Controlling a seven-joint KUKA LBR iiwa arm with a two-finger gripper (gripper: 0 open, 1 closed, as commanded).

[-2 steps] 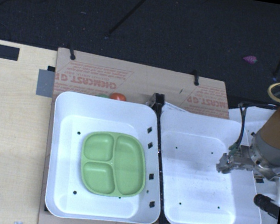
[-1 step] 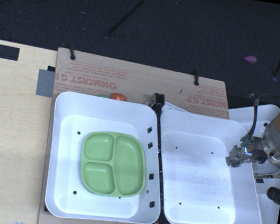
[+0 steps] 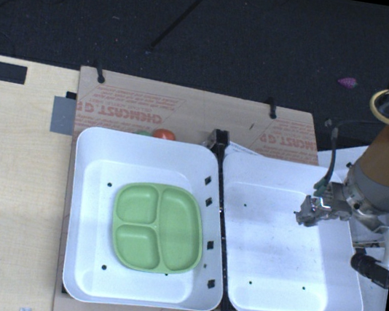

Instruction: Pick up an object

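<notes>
Reaching in from the right, the arm hangs its gripper over the right bin's right edge, its opening impossible to tell; the green plate lies well apart, mid left bin.

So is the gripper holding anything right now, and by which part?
Nothing shows between the fingers of the gripper; the green plate lies in the other bin.

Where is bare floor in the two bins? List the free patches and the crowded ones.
Right bin: its floor is bare from the centre divider across to the near rim; only the upper right is taken, where the pincer hangs. Left bin: crowded, the green divided plate fills the middle, leaving narrow strips along the walls.
</notes>
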